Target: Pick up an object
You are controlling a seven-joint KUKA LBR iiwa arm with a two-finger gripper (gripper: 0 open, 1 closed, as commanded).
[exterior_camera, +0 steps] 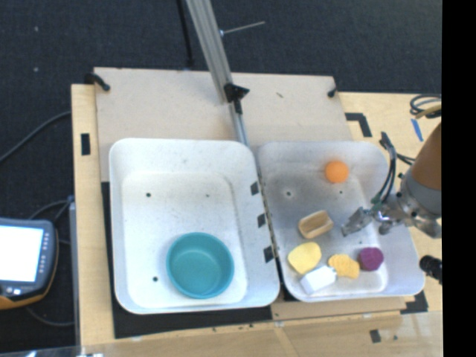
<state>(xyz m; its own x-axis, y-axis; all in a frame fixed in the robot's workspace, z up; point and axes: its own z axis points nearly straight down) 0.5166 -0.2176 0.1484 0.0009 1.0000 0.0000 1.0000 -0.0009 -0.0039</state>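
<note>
— Left bin [126, 162]: holds what?
— Holds one bowl [199, 265], toward 5 o'clock on its floor.
— And the right bin [290, 158], just beside it at 3 o'clock?
— Holds six things. Upper ball [337, 172] toward 12 o'clock. Loaf [315, 224] near the middle, at 7 o'clock from that ball. Rounded lump [305, 257] at 6 o'clock from the loaf. Block [319, 280] touching that lump at 5 o'clock. Ridged lump [344, 265] just beside the block, at 2 o'clock. Lower ball [370, 258] at 3 o'clock from the ridged lump.
— Gripper [364, 220]?
— Hangs over the right bin, at 3 o'clock from the loaf and 12 o'clock from the lower ball.
— Outside the bins?
— Pole [212, 43] at 12 o'clock, behind the seam between them. Screen unit [22, 259] at 8 o'clock, off the bench [223, 337].
</note>
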